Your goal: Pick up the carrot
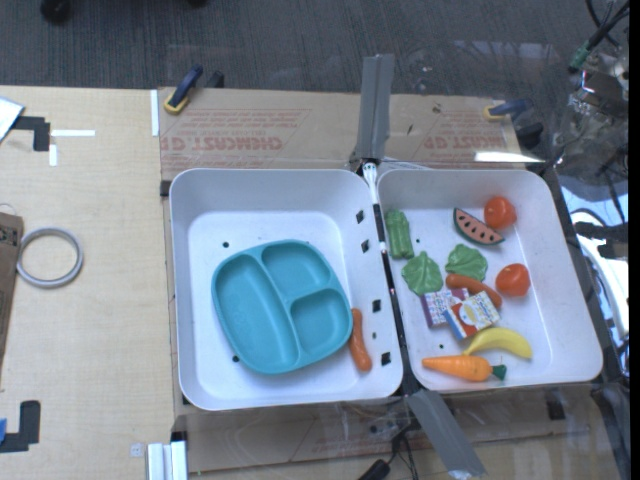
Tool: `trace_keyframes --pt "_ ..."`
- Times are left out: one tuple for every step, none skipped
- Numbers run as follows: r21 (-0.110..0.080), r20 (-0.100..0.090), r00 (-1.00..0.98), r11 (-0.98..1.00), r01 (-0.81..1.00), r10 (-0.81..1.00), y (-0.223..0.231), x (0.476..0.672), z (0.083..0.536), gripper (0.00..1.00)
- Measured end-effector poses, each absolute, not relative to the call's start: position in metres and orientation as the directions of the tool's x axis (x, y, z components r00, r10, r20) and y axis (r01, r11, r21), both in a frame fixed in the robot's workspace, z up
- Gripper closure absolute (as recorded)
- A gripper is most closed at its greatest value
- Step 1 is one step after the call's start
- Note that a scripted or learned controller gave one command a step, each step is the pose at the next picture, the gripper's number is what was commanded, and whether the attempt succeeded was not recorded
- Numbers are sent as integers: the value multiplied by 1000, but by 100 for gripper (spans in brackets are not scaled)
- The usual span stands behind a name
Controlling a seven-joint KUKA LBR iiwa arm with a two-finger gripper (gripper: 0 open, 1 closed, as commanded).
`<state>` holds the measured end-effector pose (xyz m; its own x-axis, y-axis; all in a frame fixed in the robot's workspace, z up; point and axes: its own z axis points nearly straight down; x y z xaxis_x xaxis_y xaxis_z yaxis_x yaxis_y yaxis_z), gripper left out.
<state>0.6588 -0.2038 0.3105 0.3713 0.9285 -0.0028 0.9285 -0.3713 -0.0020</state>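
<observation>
The carrot [462, 367] is orange with a green stub at its right end. It lies on its side near the front edge of the right bin [566, 268], just below a yellow banana [500, 342]. Nothing touches it from above.
The right bin also holds a green pickle [399, 234], a watermelon slice [477, 225], two tomatoes [499, 211] [512, 279], lettuce leaves [422, 271] and small cartons [478, 311]. In the left bin [190, 268] lie a teal divided plate [280, 306] and an orange sausage-like piece [359, 340]. A tape roll [45, 257] sits on the bench at left.
</observation>
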Motion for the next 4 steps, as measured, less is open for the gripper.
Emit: trace_keyframes --pt "-2 -3 278 -278 961 961 -203 659 318 100" --pt "-1 -2 181 -181 983 983 -202 659 330 100" --pt "-2 -1 65 -65 998 998 -177 658 244 100" --pt "3 -2 -39 39 999 999 -145 660 94 100"
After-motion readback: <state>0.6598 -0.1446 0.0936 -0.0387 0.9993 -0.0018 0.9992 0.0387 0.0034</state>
